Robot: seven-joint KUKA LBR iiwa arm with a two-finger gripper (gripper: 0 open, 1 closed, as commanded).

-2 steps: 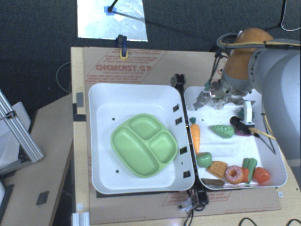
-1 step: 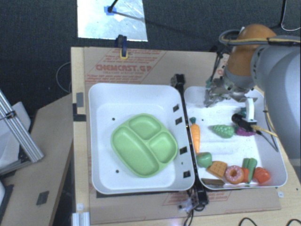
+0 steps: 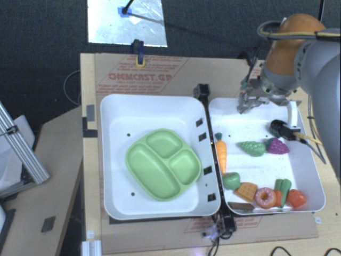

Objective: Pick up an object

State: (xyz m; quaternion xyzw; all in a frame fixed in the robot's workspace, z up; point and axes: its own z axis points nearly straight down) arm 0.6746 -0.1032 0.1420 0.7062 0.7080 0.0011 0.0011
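The claw [image 3: 249, 103] hovers at the right bin's [image 3: 314, 188] far edge; whether it is spread, I cannot tell. Just below it lies the toy carrot [image 3: 221, 156]: light, rigid, slippery plastic, likely best pinched across its middle.

Grey rounded arm [image 3: 319, 63], orange band above wrist, thin black cables, metallic wrist fittings

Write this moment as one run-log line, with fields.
gripper: above right bin far edge | holding: nothing seen | toys: in right bin | tray: left bin
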